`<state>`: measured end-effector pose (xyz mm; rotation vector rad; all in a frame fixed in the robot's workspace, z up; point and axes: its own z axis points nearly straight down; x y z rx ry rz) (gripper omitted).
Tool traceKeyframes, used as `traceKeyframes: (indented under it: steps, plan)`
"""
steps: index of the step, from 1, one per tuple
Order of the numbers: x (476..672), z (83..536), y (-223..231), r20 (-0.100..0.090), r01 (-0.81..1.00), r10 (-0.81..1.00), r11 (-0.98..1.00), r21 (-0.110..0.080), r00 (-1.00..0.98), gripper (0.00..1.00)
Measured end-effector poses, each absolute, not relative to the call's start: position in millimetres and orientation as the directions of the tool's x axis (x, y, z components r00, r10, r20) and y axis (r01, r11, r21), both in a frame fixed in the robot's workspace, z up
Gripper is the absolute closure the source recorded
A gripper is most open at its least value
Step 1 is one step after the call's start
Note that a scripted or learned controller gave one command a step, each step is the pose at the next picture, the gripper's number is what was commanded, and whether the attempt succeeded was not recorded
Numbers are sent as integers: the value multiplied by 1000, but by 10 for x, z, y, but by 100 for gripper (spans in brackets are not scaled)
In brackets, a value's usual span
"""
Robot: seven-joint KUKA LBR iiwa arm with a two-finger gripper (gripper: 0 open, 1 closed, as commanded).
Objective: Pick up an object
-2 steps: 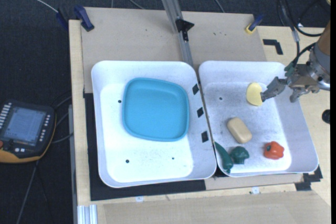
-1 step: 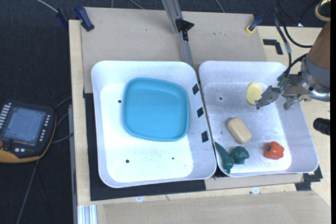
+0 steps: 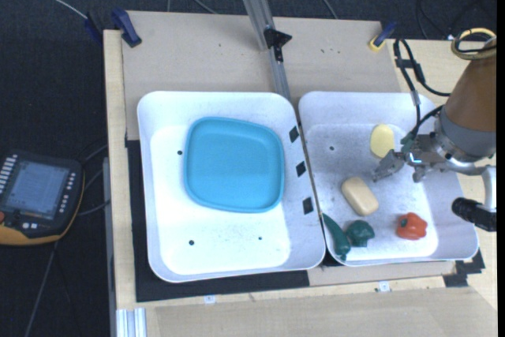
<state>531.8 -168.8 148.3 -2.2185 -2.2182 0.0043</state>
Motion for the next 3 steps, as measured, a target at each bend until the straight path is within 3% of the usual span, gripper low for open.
traceKeyframes:
  steps: [1,2,3]
  plan:
    - [5322,981,-1689,0,1000,1000,0,1,0,0]
    - [5323,1090,-1686,0,1000,1000,0,1,0,100]
    - [5270,1628,-1768,-1,1000,1000,0,5,0,100]
